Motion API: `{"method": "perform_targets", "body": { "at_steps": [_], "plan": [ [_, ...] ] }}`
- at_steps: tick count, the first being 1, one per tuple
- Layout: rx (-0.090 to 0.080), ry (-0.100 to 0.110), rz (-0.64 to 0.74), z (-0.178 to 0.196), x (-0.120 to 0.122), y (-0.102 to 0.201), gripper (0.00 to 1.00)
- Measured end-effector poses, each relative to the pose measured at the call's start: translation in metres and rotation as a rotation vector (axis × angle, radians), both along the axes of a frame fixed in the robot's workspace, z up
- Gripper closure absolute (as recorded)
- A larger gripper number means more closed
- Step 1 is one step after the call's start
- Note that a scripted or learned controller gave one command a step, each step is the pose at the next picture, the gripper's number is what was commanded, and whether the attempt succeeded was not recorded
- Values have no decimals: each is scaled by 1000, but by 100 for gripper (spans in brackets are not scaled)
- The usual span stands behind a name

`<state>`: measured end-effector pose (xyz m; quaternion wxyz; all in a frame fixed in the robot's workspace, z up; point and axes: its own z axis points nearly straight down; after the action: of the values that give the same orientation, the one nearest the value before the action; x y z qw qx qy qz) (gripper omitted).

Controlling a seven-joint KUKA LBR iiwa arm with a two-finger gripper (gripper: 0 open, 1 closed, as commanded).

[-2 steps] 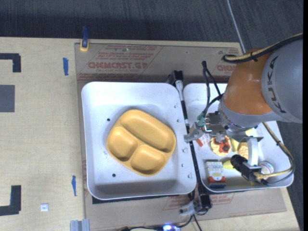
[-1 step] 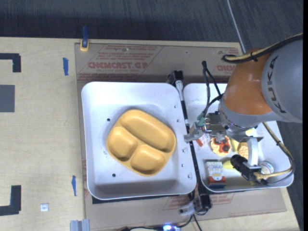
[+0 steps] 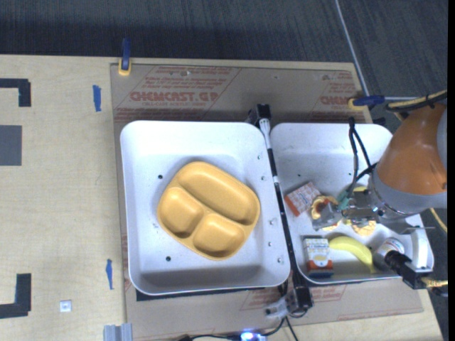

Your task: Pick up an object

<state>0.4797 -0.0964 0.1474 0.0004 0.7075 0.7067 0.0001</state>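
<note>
Two shallow white bins sit side by side: the left bin (image 3: 135, 190) and the right bin (image 3: 313, 144). The left one holds one yellow divided tray (image 3: 207, 208). The right one holds one banana (image 3: 350, 249), one small orange packet (image 3: 301, 197), one small carton (image 3: 318, 254), plus a cluster of small items too jumbled to count

Reads "CHEMCAST GP" in red, upside down, on the brown sheet (image 3: 174, 94) behind the bins; other print illegible.
</note>
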Motion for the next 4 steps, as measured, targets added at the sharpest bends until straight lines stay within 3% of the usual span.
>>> {"method": "perform_targets", "body": {
  "at_steps": [1,2,3,4],
  "plan": [
    [1,-4,1,-61,1,3,0],
    [-1,-8,0,-51,2,2,100],
    [-1,-8,0,-51,2,2,0],
    [-2,-11,0,-41,3,3,100]
  ]
}}
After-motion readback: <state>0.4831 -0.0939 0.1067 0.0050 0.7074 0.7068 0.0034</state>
